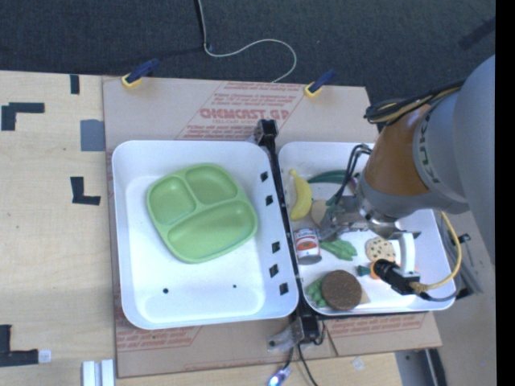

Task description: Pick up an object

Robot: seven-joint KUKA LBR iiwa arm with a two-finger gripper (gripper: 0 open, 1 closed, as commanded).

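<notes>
Over right bin | my gripper low among the clutter, finger state: can't tell | nearest candidates: banana, small can, green piece | step: approach/descend | next: centre on one item, close, lift straight up

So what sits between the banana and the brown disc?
The small can lies between the banana and the brown disc, in the camera view.
</notes>
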